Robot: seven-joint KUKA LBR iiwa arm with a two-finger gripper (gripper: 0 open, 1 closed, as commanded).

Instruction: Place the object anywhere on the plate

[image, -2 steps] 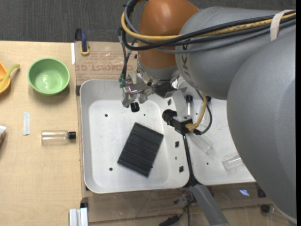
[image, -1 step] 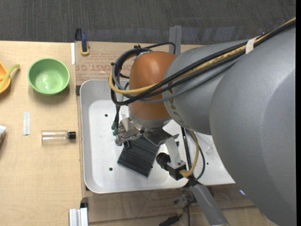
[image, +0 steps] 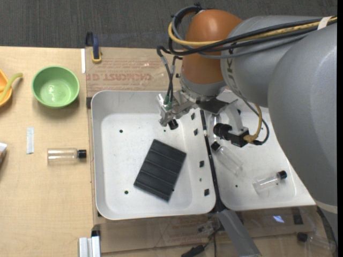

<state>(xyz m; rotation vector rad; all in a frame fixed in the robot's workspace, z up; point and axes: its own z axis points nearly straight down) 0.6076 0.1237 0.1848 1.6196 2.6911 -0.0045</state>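
A black ridged rectangular plate (image: 159,169) lies tilted on the floor of the left bin (image: 107,197). In the right bin (image: 289,197) lie two clear plastic vials: one (image: 229,160) close to the divider and one with a black cap (image: 269,181) further right. My gripper (image: 170,118) hangs over the back of the left bin, above and just behind the plate's far corner. I see nothing held in it. The grey arm with its orange band covers much of the right bin's back.
On the bench to the left stand a green bowl (image: 56,87) and a clear bottle with a black cap (image: 65,154) lying on its side. An orange item (image: 4,88) pokes in at the left edge. A small white strip (image: 30,141) lies nearby.
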